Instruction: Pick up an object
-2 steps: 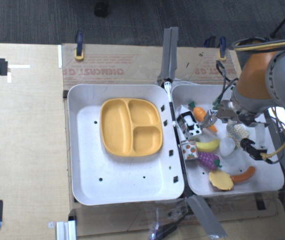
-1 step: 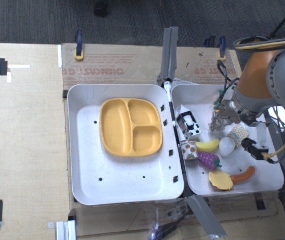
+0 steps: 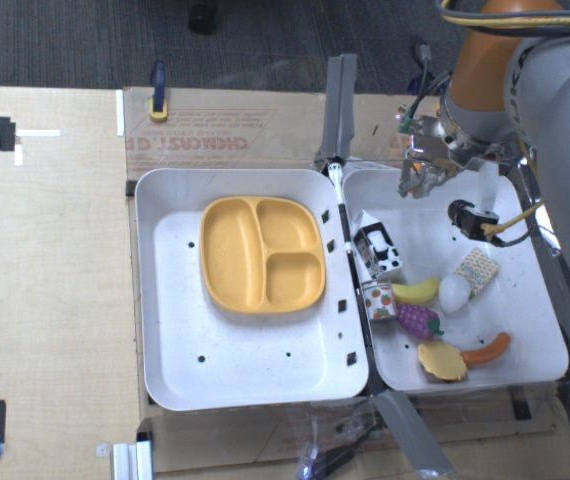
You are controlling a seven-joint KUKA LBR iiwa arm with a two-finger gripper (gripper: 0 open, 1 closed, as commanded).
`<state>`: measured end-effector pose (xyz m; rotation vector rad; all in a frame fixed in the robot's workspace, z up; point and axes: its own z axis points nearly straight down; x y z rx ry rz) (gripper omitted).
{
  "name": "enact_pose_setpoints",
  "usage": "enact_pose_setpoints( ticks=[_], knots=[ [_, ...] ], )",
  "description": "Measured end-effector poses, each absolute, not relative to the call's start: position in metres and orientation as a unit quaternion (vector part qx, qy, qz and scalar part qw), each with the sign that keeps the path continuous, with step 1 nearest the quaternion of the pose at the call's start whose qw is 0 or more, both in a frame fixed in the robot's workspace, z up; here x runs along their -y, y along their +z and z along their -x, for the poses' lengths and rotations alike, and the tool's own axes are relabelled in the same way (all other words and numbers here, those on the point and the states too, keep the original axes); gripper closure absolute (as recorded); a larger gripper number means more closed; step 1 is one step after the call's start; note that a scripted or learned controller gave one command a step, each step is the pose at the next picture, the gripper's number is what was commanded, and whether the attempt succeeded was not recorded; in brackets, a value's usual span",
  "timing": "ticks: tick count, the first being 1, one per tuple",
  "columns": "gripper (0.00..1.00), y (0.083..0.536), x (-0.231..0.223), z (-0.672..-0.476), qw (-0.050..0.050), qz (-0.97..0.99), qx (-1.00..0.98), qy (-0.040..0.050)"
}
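Table (image 3: 45, 268) of pale wood carries two white bins side by side. Arm (image 3: 555, 98) comes in from the right, its bulk cut off by the frame's edge and covering the far right corner of the right bin (image 3: 525, 368). Left bin (image 3: 165, 368) holds a yellow divided plate (image 3: 262, 253), lying flat toward its far side.

Right bin holds the small things, bunched along its left wall and near edge: a black-and-white box (image 3: 378, 249) by the left wall, a printed carton (image 3: 378, 300) just below it, a banana (image 3: 417, 290) touching the carton, purple grapes (image 3: 417, 319), a white egg shape (image 3: 454, 294), a patterned block (image 3: 477, 269), an orange carrot (image 3: 488, 348) and a yellow wedge (image 3: 442, 362) at the near edge.

Hand (image 3: 420, 178) hangs over the bin's far left corner, apart from all of them; its tips are dark and blurred, so I cannot tell whether it is released or clenched.
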<state>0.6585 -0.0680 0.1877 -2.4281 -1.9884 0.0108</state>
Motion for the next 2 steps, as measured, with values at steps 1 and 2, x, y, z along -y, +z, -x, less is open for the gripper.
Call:
enact_pose_setpoints(
  ticks=[1,2],
  knots=[
    [0.0,0.187,0.068,-0.658,0.002,0.774,0.633,0.0037],
    [0.0,0.248,0.051,-0.658,0.002,0.786,0.618,0.0047]
  ],
)
